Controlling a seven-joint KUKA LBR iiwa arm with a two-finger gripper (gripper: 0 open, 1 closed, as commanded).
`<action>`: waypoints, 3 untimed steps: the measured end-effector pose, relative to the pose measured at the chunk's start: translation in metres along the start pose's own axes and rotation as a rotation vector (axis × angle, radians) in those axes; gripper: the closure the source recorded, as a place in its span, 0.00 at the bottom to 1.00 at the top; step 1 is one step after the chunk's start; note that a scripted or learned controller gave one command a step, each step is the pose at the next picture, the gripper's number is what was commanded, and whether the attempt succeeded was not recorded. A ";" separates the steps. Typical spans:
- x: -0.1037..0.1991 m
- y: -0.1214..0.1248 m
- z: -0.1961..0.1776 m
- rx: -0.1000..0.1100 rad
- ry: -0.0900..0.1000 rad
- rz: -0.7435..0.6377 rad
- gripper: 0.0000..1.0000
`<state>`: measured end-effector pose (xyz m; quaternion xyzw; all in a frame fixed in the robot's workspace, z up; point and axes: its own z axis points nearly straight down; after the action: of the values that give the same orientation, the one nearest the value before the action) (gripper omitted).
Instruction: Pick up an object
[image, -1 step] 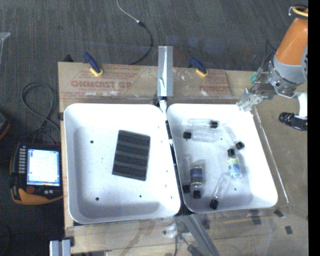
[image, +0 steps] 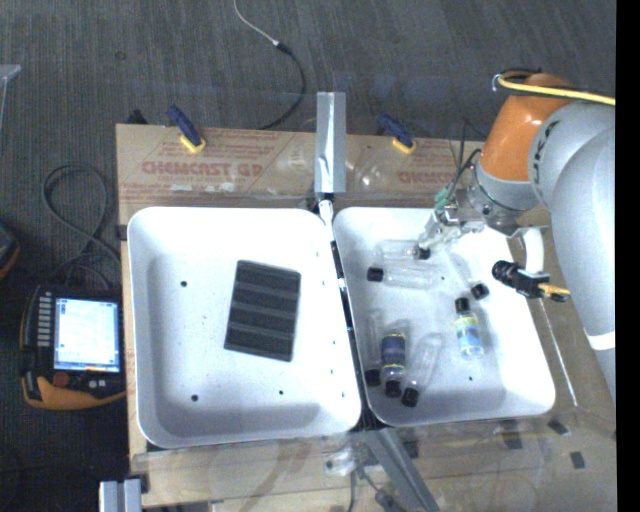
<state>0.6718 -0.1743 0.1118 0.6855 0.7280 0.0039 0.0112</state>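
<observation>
The gripper (image: 432, 243) is low in the right bin (image: 530, 390), at its far edge, the jaws right over a clear plastic bottle (image: 405, 268) lying on its side; whether they are wide or narrow, I cannot tell. That bottle looks light, smooth and slippery, likely to roll, so take it across the barrel, near the black cap (image: 375, 272).

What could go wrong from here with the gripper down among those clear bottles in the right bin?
1. The gripper sits over a clear plastic bottle with a black cap; a smooth, round body like that may slip out or roll.
2. That bottle lies near the right white bin's back wall, so a shove could pin it there.
3. More small clear bottles crowd the front, so rolling could jumble them.
</observation>
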 end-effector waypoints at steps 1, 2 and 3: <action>-0.050 -0.004 -0.102 0.019 0.008 -0.099 0.00; -0.002 -0.009 0.016 0.019 0.010 -0.161 0.00; -0.035 -0.007 -0.074 0.018 0.010 -0.250 0.00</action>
<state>0.6656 -0.2090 0.1860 0.5892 0.8080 -0.0008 0.0019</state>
